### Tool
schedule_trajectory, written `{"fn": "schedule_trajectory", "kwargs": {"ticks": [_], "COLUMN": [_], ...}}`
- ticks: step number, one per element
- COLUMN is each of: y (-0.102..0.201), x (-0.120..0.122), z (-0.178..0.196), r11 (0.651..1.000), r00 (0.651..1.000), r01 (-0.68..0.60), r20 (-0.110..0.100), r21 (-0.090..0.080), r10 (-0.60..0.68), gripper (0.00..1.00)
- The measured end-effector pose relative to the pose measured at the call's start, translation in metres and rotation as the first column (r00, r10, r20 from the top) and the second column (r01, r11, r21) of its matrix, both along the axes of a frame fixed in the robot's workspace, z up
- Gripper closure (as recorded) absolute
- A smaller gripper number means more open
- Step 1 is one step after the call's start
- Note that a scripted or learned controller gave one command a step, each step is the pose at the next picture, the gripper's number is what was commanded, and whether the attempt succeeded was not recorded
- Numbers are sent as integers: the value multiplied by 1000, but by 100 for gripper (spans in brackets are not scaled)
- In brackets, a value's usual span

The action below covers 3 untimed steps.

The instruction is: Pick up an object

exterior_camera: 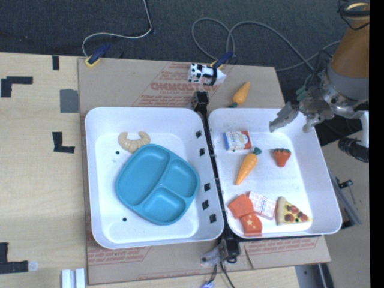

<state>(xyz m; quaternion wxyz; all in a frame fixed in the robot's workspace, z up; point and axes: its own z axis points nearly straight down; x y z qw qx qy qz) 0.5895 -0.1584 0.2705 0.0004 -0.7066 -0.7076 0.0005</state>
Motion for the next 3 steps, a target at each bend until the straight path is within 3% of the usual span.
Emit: {"fn": "schedule_trajectory", "kwargs": {"ticks": [1, 2, 3], "y": [47, 61, 60], "x": [-2, -18, -18], "z": [-105, -184, -174], "r11": [1000, 1000, 1000], "r00": [1000, 1000, 1000], "r01": [0, 0, 1], "r20": [-3, 2, 5], "r21": [1, 0, -2], "r10": [0, 0, -1], "gripper": [0, 0, 100]}}
